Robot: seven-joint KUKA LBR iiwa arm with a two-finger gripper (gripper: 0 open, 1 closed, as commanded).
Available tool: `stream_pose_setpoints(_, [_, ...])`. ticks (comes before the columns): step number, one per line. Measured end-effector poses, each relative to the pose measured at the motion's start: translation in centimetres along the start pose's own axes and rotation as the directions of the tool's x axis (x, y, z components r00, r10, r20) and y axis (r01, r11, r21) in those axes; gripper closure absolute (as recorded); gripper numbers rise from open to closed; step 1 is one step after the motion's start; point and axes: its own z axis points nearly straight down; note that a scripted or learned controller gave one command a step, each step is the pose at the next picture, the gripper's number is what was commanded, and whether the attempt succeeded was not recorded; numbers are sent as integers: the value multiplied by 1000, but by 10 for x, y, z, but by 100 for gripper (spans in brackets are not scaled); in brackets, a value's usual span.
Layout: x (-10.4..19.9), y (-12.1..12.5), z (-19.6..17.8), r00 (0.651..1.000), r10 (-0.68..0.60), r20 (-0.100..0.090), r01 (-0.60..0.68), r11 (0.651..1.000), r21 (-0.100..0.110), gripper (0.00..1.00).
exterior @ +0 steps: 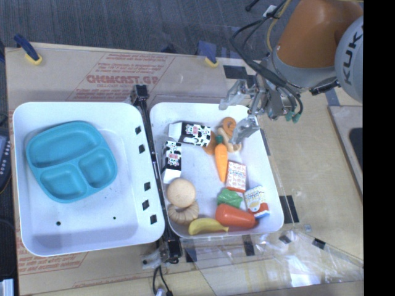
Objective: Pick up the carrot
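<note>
The orange carrot (221,160) lies in the right bin (271,184), its thick end toward the far rim and its tip toward the near rim. My gripper (240,113) hangs over the bin's far right corner, just beyond and to the right of the carrot's thick end. It looks open, with one finger (245,130) low beside the carrot top and the other nearer the far rim. Nothing sits between them. A brown ring-shaped pastry (228,126) lies right at the carrot's thick end.
Crowding the right bin are two cow-print cartons (196,134), a red-white box (236,176), green pepper (229,197), yogurt cup (256,201), red vegetable (234,216), banana (207,226) and round buns (181,192). The left bin (37,239) holds a blue divided plate (71,160).
</note>
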Motion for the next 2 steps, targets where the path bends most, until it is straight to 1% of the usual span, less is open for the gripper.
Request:
stream_pose_setpoints(1, [-1, -28, 152, 1000, 25, -13, -25, 1000, -5, 0])
stream_pose_setpoints(2, [25, -14, 202, 998, 58, -6, -58, 998, -5, 0])
